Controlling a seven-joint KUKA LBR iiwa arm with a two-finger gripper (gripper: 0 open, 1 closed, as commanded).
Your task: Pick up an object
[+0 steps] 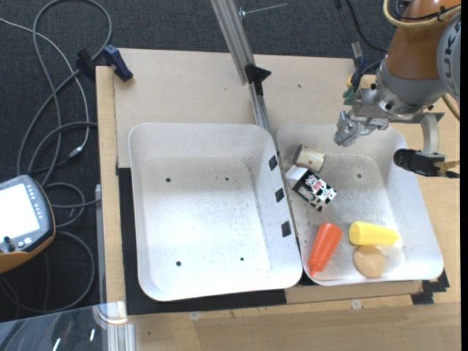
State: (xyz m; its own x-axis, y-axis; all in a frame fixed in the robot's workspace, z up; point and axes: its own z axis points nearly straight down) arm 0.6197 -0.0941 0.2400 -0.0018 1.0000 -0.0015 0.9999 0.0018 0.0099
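Note:
The right bin (409, 189) holds several objects. A small cream cylinder (310, 156) lies near its upper left, with a white block printed in black and red (313, 188) just below it. Near the front lie an orange carrot-shaped piece (324, 246), a yellow piece (374, 234) and a tan rounded lump (370, 262). My gripper (349, 132) hangs over the bin's back edge, up and to the right of the cream cylinder, apart from every object. Nothing shows between its fingers.
The left bin (146, 159) sits beside the right one, with a row of black clips (278, 194) along the shared wall. A slanted metal rail (232, 31) runs from the top down to the bins. Cables and a teach pendant (22, 221) lie at the left, off the bench.

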